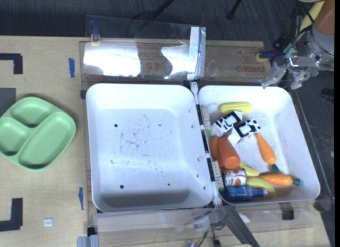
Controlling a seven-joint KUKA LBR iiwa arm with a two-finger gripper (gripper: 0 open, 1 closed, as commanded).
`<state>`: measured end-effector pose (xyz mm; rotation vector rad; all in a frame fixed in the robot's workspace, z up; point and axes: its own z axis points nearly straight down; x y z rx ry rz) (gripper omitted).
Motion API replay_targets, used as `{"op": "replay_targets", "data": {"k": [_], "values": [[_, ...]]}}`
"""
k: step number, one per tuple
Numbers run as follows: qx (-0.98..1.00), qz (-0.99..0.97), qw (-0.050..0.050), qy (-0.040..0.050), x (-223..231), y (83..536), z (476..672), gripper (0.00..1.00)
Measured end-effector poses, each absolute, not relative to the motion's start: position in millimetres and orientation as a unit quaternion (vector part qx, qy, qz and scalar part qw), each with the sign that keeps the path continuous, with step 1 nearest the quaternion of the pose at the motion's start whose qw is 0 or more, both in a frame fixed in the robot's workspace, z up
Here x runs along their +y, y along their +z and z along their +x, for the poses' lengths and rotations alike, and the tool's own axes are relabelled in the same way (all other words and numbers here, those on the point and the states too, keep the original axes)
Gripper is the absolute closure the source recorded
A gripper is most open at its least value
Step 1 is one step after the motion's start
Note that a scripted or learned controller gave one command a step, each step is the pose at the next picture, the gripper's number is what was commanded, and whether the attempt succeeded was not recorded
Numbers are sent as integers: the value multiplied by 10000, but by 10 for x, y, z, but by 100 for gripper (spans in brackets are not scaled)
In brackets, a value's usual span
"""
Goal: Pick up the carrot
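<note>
Two white bins sat side by side on the bench, and I read the scene from left to right. Farthest left, a green divided plate lay on the wood, well apart from the work. Next came the left bin, its floor speckled with scuffs. The right bin held everything of interest, crowded toward its left wall and near edge: a yellow banana at the far side, a black-and-white toy just below it, a red-orange bottle against the divider, and a blue bottle at the near rim.

The risk, as I judged it, was choosing the wrong target. One carrot lay tilted near the middle of the bin, its top touching the black-and-white toy. A second carrot, with a green tip, lay flat across the near pile, resting against yellow pieces. A descent on either could have nudged a neighbour, pinched two things at once, or slid off the tapered body.

My claw hung at the far right corner of the right bin, above its rim, well apart from both carrots. I could not tell how it was set. The arm entered from the upper right, wrist pointing down and leftward.
</note>
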<state>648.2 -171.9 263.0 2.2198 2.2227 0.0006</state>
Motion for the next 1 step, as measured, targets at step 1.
{"op": "replay_targets", "data": {"k": [1], "values": [[7375, 6754, 6, 2, -1738, 1811, 5865, 0]]}}
